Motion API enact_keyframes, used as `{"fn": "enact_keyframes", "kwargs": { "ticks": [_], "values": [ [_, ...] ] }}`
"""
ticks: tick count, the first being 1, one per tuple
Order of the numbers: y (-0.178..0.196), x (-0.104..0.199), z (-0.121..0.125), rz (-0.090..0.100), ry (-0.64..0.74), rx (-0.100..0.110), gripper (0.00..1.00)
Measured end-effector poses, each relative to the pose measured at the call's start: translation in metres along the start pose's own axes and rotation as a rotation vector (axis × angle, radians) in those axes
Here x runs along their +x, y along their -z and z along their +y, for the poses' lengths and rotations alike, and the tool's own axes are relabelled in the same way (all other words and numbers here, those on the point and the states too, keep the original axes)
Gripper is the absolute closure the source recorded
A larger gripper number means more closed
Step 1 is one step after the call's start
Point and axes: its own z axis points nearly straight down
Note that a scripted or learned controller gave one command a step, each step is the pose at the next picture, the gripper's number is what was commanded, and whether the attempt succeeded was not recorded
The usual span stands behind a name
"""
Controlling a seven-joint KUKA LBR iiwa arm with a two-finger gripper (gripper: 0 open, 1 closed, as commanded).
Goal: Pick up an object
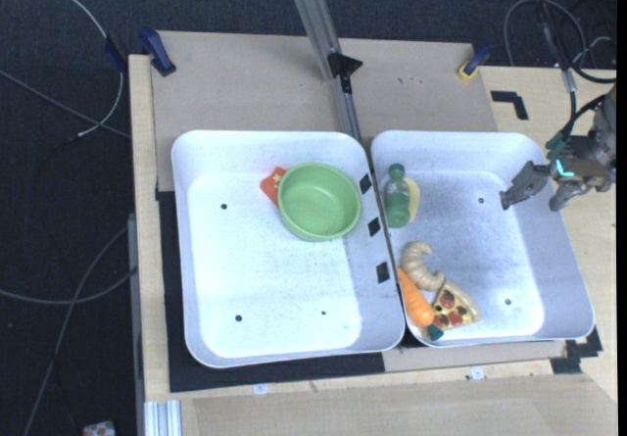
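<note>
1. Counter (pixel 245 72): tan top carrying two shallow white bins side by side, with a blue clamp (pixel 155 50) at its back left corner.
2. Left bin (pixel 255 316): a green bowl (pixel 317 201) sits upright near the back right, with an orange-red item (pixel 271 185) just beside it, partly hidden by the bowl's left rim.
3. Right bin (pixel 549 267), left side: a green bottle (pixel 396 195) lies along the left wall on something pale yellow.
4. Front left corner of the right bin: a tan croissant-like piece (pixel 422 264), a carrot (pixel 415 300) and a pizza slice (pixel 454 307), clustered and touching.
5. Gripper (pixel 541 191): above the right bin's back right area, near its right rim, well apart from every object. Fingers are spread with nothing between them.
</note>
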Motion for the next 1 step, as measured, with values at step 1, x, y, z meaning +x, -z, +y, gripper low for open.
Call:
{"fn": "enact_keyframes", "kwargs": {
  "ticks": [1],
  "values": [
    [0.0012, -0.0001, 0.0004, 0.0, 0.0, -0.003, 0.0]
  ]
}}
